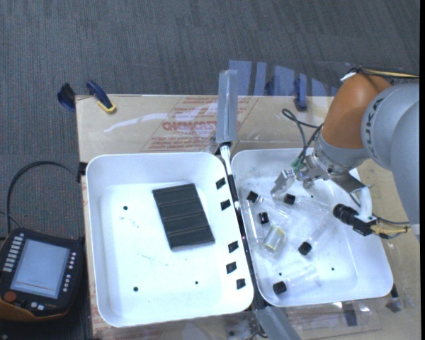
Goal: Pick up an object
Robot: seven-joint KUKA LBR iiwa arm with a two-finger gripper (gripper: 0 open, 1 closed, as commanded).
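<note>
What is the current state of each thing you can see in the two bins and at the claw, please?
Dark ribbed block: lying flat at a slant in the left bin.
Clear vials with black caps: lying scattered on their sides in the right bin.
Claw: low over the right bin's far part, among the vials, with no object seen in its grip.

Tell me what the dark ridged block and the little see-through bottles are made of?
The dark ridged block in the left bin looks like matte black rubber or foam: no shine, and grooves across it. The little bottles in the right bin look like clear glossy plastic, maybe glass, since the white floor shows through them. Their caps look like black plastic.
</note>
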